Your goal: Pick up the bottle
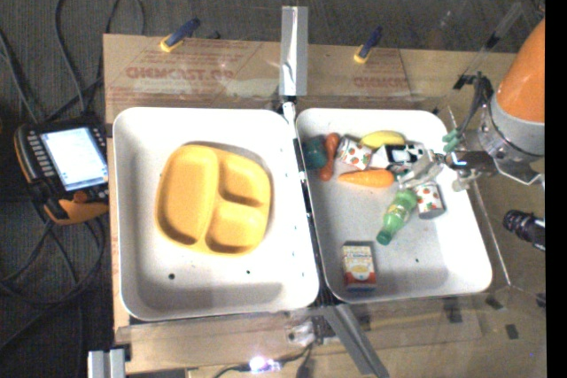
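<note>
Left bin (133,217) holding a yellow tray (215,199); right bin (461,261) holding green bottle (396,215), carrot (367,178), carton (358,266). Bottle lying diagonally, cap toward lower left. Gripper (440,162) opening: cannot tell.

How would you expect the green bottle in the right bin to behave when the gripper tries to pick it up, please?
The green bottle lies on its side, so its round body may well roll if nudged. It looks like small, smooth plastic, probably light and somewhat slippery. A small carton sits close beside it, which could crowd the grasp.

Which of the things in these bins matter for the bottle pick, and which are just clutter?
For the job:
green bottle, right bin
gripper, above that bin's far right side

Lying about:
carrot
banana
small carton
yellow divided tray, left bin
</note>
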Controlling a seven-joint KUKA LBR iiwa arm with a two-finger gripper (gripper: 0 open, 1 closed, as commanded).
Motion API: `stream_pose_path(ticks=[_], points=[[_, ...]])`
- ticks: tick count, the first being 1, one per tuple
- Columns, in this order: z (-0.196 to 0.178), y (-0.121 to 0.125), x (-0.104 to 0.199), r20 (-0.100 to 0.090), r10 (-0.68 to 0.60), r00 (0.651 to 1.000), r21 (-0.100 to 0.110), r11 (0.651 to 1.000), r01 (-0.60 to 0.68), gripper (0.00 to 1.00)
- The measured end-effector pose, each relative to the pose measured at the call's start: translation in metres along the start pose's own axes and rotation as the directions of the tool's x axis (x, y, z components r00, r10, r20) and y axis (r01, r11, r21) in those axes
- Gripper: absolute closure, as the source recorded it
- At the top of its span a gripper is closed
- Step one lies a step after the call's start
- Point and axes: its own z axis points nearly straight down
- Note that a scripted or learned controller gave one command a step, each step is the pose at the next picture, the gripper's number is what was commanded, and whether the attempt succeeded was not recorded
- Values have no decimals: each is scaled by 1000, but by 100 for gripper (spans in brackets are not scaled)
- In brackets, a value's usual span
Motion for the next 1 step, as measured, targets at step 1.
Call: stream_pose_path(ticks=[1], points=[[189,17,-3,1,92,996,-12,996,-92,0]])
